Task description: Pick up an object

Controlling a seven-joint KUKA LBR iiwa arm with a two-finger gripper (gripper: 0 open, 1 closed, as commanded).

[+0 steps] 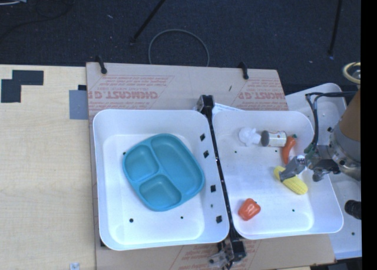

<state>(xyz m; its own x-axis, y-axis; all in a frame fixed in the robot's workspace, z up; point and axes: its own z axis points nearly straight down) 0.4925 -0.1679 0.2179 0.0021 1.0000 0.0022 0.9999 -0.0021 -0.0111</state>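
My gripper (305, 171) reaches in from the right, low over the right side of the right bin (268, 227). It is open, with one grey finger (290, 173) lying over the left end of a yellow corn cob (296, 185) and the other further right. Nothing is held between them. An orange carrot-like piece (287, 150) lies just behind the gripper. A red pepper (249, 208) sits near the bin's front. At the back are a white lump (248, 137) and a dark-and-grey cylinder (273, 138).
The left bin (112, 227) holds a blue divided plate (162, 171). A black divider rail (215, 168) runs between the bins. Cardboard lies under both bins, and a wooden bench top stretches to the left.
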